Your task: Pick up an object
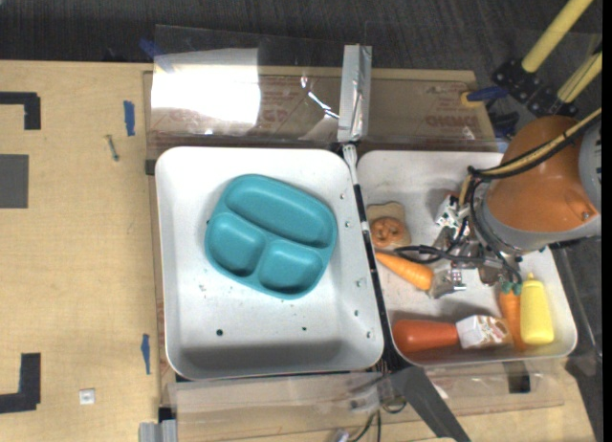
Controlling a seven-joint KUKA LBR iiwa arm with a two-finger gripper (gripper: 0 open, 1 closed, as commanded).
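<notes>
1. Camera view: the pincer hangs low in the right bin, just beside the carrot.
2. I cannot tell its opening.
3. Judgement: centre over the carrot before closing.

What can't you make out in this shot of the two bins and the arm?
- The gripper: the arm's orange band covers most of it in the camera view.
- The small round brown thing: too small to identify.
- The label on the red bottle: too blurred to read.
- The second carrot: partly behind the yellow bottle.
</notes>
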